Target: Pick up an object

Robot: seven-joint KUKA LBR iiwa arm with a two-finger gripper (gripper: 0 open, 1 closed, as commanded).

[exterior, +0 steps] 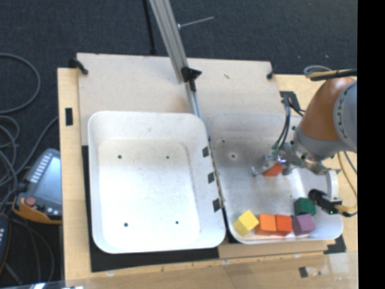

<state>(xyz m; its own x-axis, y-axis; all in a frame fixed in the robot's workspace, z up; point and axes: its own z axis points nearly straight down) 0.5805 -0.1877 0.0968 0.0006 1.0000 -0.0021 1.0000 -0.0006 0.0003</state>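
Observation:
My gripper [271,166] hangs over the middle of the right bin [240,140], reaching in from the right on the grey arm with its orange band [322,110]. A small red-orange object [274,171] lies right at the gripper's tip, partly covered by it. I cannot tell whether it is gripped or just lying beneath. Along the bin's front edge sit a yellow block [246,221], two orange blocks [267,223] [283,224] and a purple block [303,224]. A green block [304,206] sits just behind the purple one.
The left bin [150,179] lies beside the right one, their rims touching at the middle. A slanted metal rail [174,41] runs down from the top to the bins' back edge. Cables and a black fitting [325,202] hang off the arm near the green block.

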